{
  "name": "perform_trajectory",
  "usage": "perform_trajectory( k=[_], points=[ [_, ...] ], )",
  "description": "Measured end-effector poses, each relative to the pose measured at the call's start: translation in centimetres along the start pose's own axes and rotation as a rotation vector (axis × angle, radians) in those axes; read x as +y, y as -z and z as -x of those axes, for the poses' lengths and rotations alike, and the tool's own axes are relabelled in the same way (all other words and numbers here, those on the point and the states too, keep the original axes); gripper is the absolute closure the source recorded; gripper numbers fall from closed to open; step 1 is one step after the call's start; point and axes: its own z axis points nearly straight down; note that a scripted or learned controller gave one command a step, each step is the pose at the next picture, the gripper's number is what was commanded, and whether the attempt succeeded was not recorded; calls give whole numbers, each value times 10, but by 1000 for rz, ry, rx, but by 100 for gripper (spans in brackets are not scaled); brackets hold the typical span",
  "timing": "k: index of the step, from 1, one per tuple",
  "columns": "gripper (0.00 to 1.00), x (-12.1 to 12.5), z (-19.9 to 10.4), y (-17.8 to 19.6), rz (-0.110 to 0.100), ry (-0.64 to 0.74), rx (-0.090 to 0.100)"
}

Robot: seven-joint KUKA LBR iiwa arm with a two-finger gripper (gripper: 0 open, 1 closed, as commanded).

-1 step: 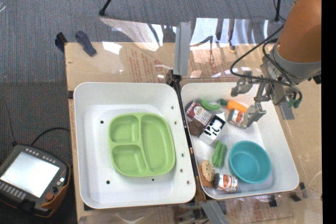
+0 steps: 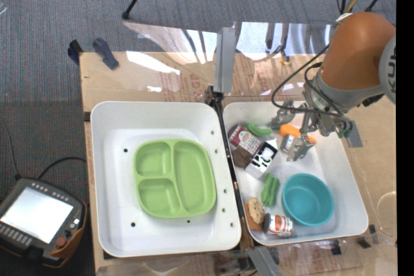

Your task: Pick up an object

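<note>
My gripper (image 2: 299, 147) hangs low over the upper middle of the right bin (image 2: 352, 187), just above the teal bowl (image 2: 307, 199). An orange object (image 2: 290, 130) lies right beside it, partly hidden by the gripper body. I cannot tell whether the two touch. To the gripper's left are a black-and-white box (image 2: 262, 158), a brown packet (image 2: 242, 139) and a small green piece (image 2: 259, 129). Lower down lie a green vegetable (image 2: 270, 191), a cookie (image 2: 255, 210) and a small can (image 2: 279, 225).
The left bin (image 2: 110, 139) holds a light green divided plate (image 2: 174, 178). A metal post (image 2: 224, 61) stands behind the join between the bins. A tablet controller (image 2: 37, 216) sits on the floor at the lower left.
</note>
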Motion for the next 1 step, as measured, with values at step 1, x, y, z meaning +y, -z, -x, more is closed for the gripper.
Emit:
perform_trajectory(
  k=[1],
  points=[
    [0,28,34,-64,-12,83,-27]
  ],
)
